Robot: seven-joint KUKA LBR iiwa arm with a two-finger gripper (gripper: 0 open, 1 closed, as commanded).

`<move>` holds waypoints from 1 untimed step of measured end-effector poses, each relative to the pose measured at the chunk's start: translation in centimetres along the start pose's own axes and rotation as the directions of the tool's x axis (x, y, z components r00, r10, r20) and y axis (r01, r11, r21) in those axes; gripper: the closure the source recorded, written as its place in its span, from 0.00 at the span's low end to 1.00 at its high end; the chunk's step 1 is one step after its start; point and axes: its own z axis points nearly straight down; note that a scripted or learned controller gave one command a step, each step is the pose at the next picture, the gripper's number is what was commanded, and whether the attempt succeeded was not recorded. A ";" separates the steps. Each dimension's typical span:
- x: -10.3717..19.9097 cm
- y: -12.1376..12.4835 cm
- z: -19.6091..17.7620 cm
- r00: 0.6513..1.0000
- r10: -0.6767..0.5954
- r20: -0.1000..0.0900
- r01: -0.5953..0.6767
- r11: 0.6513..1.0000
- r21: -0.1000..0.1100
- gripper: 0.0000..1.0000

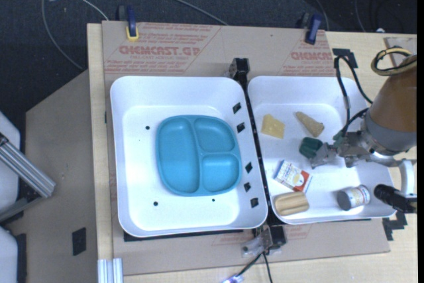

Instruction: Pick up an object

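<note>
The hand (322, 154) sits low in the right bin (344, 93), just beside a dark green object (309, 146); whether its fingers are apart or together cannot be told. To grasp well, it should centre over the green piece, keeping off the nearby red-and-white packet (292, 175).

Lighting: bright, even, overhead; white bins (126, 162) near overexposed, faint blue cast. Shadows: soft and short beneath the blue tray (197, 154) and bin rims. Floor (53, 23): dark, low detail. Sharpness: moderate, slightly soft throughout; mild grain; no marked edge distortion
</note>
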 end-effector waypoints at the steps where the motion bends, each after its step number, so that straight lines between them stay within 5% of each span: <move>1: -0.1 0.2 -1.4 1.000 0.000 0.002 0.000 1.000 -0.007 1.00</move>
